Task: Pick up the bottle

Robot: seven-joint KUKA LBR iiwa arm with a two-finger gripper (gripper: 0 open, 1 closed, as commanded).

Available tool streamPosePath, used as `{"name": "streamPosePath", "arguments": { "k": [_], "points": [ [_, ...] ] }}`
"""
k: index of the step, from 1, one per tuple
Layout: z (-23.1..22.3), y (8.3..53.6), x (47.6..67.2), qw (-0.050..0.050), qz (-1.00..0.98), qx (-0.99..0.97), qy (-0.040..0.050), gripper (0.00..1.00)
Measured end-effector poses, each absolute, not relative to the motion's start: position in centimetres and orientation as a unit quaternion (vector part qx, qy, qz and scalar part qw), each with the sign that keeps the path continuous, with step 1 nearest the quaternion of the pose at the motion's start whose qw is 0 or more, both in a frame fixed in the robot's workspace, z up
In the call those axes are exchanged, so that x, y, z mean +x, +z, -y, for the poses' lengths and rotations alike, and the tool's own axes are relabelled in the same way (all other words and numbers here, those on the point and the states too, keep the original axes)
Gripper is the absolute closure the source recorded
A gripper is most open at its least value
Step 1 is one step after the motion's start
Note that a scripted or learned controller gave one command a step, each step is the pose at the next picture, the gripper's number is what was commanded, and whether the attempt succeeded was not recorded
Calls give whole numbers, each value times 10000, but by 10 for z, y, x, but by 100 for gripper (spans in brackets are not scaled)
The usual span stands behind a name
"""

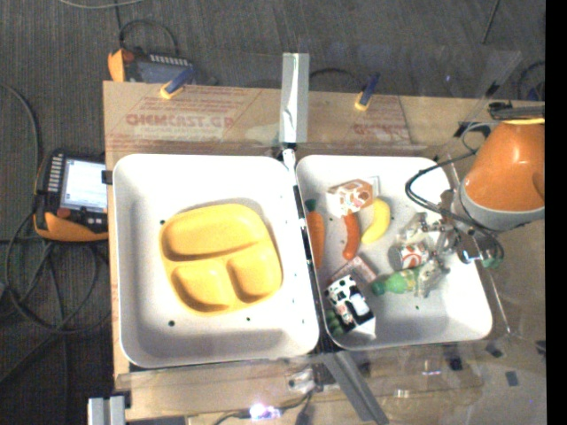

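In the left bin (133,237) lay a yellow divided tray (221,257). The right bin (469,317) held the clutter: a banana (379,220), a carrot (315,235), a black-and-white box (350,305). The green bottle (396,283) lay on its side near the middle, touching the gripper (427,259), whose jaws could not be made out. A good grasp would probably straddle the bottle's body squarely, clear of neighbours.

Pincer (429,262) over bottle (396,283) — right bin (461,321)
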State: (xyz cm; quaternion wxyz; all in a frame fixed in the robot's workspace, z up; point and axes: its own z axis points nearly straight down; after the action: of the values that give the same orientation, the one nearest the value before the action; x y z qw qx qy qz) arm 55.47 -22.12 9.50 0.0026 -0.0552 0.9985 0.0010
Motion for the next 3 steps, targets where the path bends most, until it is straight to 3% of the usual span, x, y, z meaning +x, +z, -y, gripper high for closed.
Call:
{"name": "streamPosePath", "arguments": {
  "k": [1, 2, 3],
  "points": [
    [188, 93, 513, 101, -9972, 746, -21, 0],
    [188, 105, 516, 136, -9971, 743, -36, 100],
    [188, 105, 516, 135, -9971, 743, -36, 0]
  ]
}}
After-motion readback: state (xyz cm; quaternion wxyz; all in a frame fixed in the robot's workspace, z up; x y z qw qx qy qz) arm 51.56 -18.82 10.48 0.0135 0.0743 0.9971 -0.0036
